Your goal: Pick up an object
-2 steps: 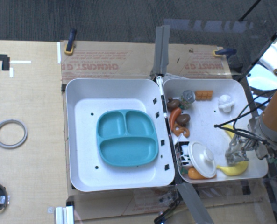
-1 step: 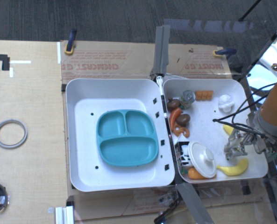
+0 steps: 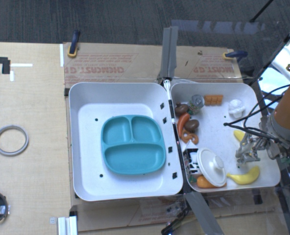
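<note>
Position: one fixed camera above the bench [image 3: 27,82], looking down at a slant.
Facing: toward 12 o'clock, where dark floor lies beyond the bench's far edge.
Nearness: far enough back to frame both white bins, the left bin [image 3: 78,131] and the right bin [image 3: 218,121].
Arm entry: the arm [image 3: 284,116] reaches in from 3 o'clock.

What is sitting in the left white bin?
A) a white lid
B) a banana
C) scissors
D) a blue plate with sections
D: the blue plate with sections lies alone in the middle of the left white bin, while the banana and the white lid lie in the right bin.
</note>
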### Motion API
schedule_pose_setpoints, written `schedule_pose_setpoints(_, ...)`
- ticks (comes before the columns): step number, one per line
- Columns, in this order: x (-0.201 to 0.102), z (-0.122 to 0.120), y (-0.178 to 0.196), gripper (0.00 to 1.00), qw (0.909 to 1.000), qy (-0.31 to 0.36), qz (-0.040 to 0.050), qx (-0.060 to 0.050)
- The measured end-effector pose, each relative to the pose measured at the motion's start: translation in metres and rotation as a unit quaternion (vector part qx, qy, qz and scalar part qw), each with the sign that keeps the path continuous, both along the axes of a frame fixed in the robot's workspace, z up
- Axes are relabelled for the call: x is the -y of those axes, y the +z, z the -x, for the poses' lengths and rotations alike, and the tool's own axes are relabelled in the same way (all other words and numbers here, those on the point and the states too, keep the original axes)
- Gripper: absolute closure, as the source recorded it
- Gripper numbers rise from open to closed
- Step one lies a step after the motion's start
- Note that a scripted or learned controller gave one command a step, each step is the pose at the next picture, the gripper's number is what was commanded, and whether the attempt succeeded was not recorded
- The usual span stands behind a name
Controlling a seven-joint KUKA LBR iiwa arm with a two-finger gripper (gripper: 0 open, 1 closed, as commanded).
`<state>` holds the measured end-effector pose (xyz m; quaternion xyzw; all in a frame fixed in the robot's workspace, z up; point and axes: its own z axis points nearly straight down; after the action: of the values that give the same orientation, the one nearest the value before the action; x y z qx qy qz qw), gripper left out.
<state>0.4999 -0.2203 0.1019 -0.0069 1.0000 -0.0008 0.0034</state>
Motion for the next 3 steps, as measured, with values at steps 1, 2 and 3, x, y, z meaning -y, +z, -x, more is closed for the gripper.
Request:
schedule_pose_setpoints(1, -0.058, -0.019, 0.071, 1.00, 0.9983, -0.059, -0.0011, -0.001)
schedule_pose_setpoints(2, 0.002, -0.025, 0.008, 1.00, 0.9996, -0.028, -0.0010, -0.002)
schedule_pose_setpoints(3, 0.001, -0.025, 0.008, 0.00, 0.9996, -0.028, -0.0010, -0.002)
